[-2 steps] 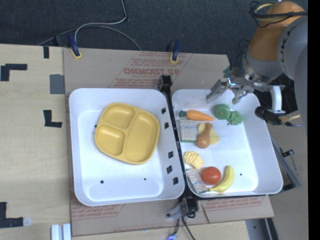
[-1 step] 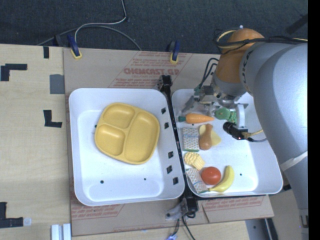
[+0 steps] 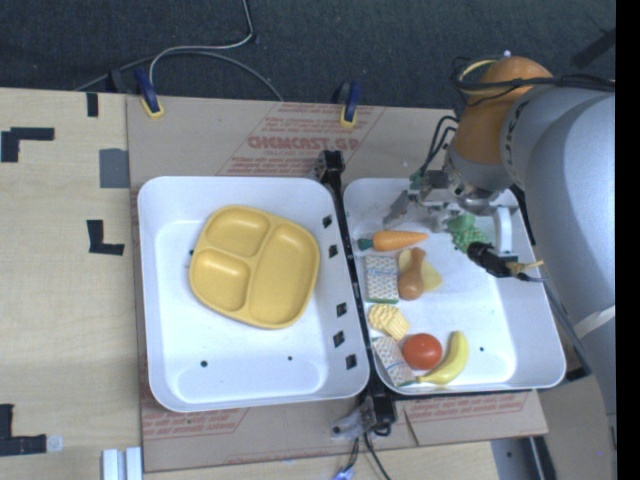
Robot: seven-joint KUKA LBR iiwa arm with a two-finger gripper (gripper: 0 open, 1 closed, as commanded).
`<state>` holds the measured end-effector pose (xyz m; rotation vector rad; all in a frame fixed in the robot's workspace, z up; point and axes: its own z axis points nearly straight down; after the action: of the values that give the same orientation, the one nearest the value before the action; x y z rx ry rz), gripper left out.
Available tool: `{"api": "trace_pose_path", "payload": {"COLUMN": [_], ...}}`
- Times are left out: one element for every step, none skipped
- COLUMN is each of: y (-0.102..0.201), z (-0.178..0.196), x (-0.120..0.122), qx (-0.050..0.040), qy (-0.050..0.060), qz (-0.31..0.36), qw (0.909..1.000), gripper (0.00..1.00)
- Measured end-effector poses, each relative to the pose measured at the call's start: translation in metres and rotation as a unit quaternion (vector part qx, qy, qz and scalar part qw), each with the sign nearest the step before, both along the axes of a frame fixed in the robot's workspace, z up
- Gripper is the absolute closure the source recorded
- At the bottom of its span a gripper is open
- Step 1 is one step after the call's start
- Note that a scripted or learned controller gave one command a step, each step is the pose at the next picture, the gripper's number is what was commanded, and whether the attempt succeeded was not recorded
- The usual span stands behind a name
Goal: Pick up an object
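Arm (image 3: 570,178), grey with orange band, reaching into right bin (image 3: 530,353) from the right. Left bin (image 3: 165,268) bearing a yellow divided plate (image 3: 252,265). Gripper (image 3: 440,196) low over the right bin's far end, just above an orange carrot (image 3: 400,239); cannot tell how far apart its tips stand, nothing visibly held. Green toy (image 3: 463,233) just beside it. Nearer: banana (image 3: 450,360), tomato (image 3: 422,350), chicken drumstick (image 3: 411,274).

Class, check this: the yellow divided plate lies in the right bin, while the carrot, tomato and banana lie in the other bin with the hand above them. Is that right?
Not quite. The camera view shows the yellow divided plate in the left bin, not the right. The carrot, tomato and banana lie in the other bin, with the hand above its far end.
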<state>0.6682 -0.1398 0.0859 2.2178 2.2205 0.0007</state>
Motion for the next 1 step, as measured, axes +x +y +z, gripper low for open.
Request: {"api": "trace_pose_path", "payload": {"y": [-0.0402], "z": [0.0168], "x": [0.0001], "qx": [0.0005], "qy": [0.001], "qz": [0.000], "qw": [1.0000], "gripper": [0.00]}}
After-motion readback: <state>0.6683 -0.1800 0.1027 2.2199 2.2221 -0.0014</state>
